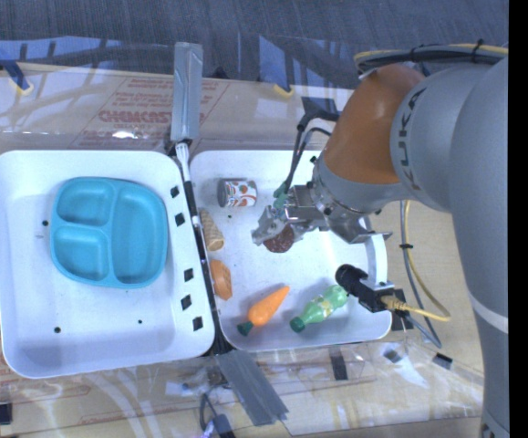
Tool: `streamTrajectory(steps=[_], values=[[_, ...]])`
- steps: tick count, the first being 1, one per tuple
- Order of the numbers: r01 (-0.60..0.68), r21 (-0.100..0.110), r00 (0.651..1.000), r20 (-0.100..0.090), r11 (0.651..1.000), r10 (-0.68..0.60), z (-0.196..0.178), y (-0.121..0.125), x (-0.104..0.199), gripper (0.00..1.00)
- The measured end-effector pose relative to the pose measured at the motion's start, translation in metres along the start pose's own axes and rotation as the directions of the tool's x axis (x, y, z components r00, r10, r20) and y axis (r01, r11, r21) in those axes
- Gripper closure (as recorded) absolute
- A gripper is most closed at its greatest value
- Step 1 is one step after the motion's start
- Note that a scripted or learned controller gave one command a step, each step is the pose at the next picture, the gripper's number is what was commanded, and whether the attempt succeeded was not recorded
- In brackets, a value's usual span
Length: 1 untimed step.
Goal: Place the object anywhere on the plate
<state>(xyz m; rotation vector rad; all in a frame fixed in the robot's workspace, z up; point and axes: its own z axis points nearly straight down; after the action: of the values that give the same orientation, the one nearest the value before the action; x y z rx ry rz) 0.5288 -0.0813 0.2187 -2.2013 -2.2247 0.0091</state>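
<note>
The arm [446, 135] is a thick, rounded grey tube with a broad orange band [373, 126] above the wrist, dark "KUKA" lettering on the grey shell, thin black and yellow cables [419, 313] looping around it, and a small metal gripper [277, 226] at its end.
</note>
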Motion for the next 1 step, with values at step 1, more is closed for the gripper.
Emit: streamTrajectory(steps=[1], values=[[0.095, -0.009, 0.995, 0.004, 0.995, -0.095, -0.0236, 0.0538, 0.084, 1.0]])
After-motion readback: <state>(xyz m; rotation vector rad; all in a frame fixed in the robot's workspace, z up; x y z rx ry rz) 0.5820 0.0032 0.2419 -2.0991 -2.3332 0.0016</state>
